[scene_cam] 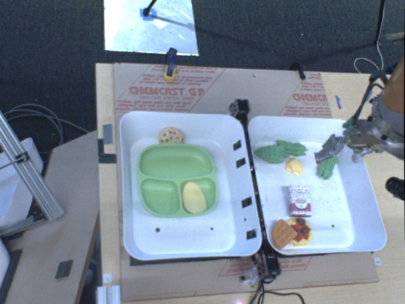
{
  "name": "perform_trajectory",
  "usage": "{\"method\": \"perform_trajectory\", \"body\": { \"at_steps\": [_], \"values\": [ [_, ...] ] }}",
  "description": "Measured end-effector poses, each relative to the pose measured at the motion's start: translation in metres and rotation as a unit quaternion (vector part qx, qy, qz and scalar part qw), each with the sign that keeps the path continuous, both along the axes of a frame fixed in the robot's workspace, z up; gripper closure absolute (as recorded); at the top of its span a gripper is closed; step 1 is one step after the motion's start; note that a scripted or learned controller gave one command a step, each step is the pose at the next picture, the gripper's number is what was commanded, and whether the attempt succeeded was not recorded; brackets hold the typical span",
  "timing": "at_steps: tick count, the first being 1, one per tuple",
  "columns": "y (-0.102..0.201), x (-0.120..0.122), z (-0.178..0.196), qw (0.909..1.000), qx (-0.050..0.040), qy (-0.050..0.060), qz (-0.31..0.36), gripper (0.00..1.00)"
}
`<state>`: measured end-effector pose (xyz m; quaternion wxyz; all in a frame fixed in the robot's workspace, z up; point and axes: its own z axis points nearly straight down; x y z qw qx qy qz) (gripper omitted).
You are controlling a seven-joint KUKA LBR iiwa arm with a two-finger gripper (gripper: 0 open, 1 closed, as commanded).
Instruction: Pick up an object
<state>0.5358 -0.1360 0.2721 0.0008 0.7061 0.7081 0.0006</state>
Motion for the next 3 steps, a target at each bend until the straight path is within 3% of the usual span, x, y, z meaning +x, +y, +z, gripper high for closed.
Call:
{"method": "perform_trajectory", "body": {
  "at_steps": [1, 2, 3],
  "values": [
    [0.030, -0.051, -0.037, 1.0000, 0.0013, 0.003, -0.001, 0.00],
    [0.019, -0.050, -0.079, 1.0000, 0.0005, 0.002, -0.001, 0.00],
    [0.013, -0.029, -0.190, 1.0000, 0.0005, 0.003, -0.001, 0.00]
  ]
}}
